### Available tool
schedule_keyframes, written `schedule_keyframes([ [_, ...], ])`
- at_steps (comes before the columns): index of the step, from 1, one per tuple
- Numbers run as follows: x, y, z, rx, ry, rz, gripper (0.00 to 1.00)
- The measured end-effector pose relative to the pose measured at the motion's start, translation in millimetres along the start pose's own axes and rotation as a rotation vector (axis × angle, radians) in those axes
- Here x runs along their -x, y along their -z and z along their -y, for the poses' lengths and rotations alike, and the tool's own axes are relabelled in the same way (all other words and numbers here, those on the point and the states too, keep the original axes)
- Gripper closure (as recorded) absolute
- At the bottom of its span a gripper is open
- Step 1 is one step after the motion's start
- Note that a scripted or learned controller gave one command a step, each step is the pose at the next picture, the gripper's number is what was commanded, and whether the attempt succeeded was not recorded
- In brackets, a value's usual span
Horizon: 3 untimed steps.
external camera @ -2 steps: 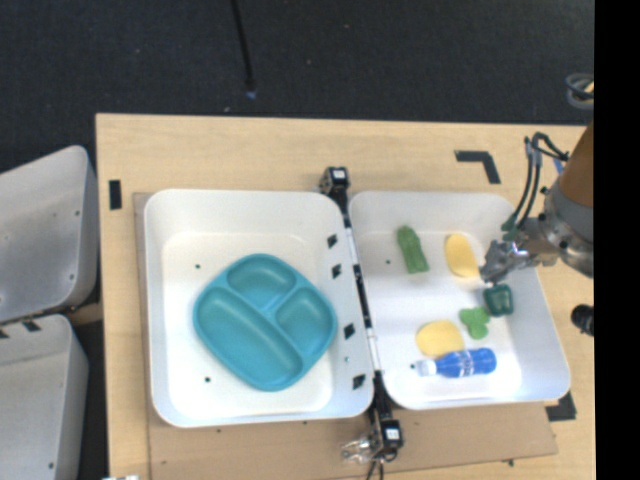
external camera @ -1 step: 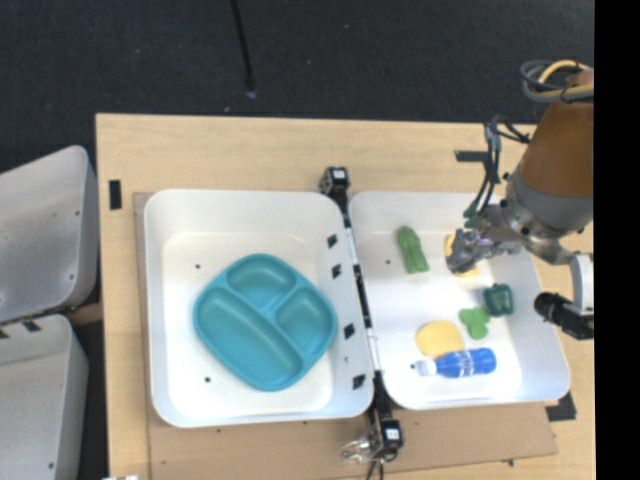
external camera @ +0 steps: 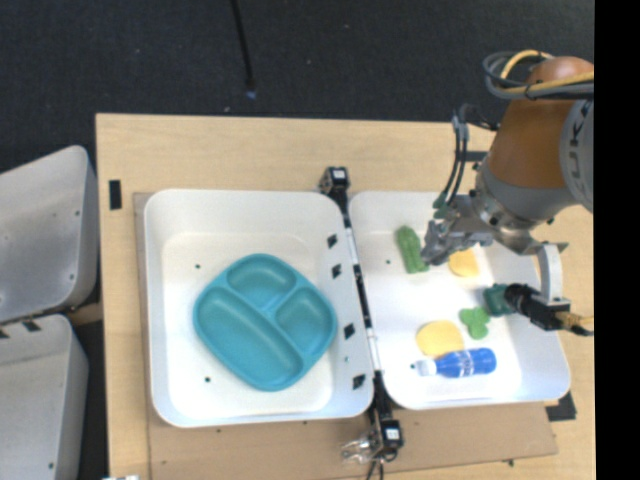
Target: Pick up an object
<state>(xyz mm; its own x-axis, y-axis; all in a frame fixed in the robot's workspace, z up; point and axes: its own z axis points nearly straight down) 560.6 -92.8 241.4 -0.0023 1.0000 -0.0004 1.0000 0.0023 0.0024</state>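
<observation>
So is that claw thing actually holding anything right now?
Cannot be told. The gripper is low in the right bin, beside the green block, but nothing shows between its fingers.

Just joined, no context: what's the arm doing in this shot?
The arm reaches in over the right bin, its gripper low beside the green block near the bin's far left. Nothing visibly sits between its fingers. Also in that bin: a yellow piece, a small green piece, a second yellow piece and a blue bottle. The left bin holds a teal divided plate.
</observation>
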Motion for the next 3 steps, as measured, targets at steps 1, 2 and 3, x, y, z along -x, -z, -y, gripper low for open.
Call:
schedule_keyframes([
  [1, -50.3, 9.9, -3.3, 0.001, 0.000, 0.000, 1.00],
  [2, -107.5, 12.3, -10.4, 0.000, 0.000, 0.000, 1.00],
  [3, -155.3, 16.8, -17.3, -0.001, 0.002, -0.001, 1.00],
])
